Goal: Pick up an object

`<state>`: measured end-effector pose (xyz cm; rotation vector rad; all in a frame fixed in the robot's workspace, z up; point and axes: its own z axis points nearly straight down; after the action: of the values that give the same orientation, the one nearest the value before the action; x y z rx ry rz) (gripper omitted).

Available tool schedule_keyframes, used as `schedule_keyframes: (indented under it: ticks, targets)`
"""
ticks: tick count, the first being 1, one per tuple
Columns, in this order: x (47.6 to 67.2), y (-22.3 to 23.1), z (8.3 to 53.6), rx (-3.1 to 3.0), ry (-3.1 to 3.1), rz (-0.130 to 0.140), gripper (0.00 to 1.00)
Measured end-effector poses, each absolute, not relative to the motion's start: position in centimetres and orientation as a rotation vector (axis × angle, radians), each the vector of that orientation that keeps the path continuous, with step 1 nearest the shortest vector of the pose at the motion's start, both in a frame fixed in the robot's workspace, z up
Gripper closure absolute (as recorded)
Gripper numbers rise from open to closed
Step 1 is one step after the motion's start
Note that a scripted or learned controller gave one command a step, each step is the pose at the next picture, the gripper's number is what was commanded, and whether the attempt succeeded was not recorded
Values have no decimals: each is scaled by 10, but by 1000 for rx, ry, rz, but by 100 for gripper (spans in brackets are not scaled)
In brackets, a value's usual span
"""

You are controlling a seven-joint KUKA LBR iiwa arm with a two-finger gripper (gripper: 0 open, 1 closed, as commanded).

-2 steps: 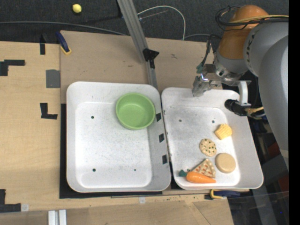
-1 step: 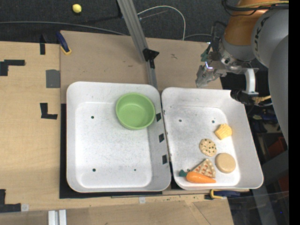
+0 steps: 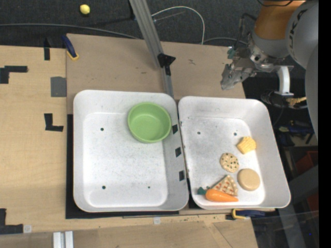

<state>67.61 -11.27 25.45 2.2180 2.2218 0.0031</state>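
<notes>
The right bin (image 3: 258,112) holds several toy foods near its front right corner: a yellow corn piece (image 3: 246,144), a round waffle cookie (image 3: 229,161), a tan round bun (image 3: 249,180), a pizza slice (image 3: 226,184) and an orange carrot (image 3: 219,195). A green bowl (image 3: 149,122) sits at the back right of the left bin (image 3: 93,138). My gripper (image 3: 230,78) hangs above the bench just behind the right bin's back edge, well away from the foods, with nothing seen between its fingers.
A slanted grey metal pole (image 3: 150,32) runs down to the gap between the bins. A small yellow ball (image 3: 85,9) lies on the dark floor at the back left. Cables trail behind the bench.
</notes>
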Motion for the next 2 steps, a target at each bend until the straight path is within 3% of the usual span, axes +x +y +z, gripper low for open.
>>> schedule_keyframes:
  ticks: [2]
  targets:
    - [640,-17,235,2218,2230,-3,100]
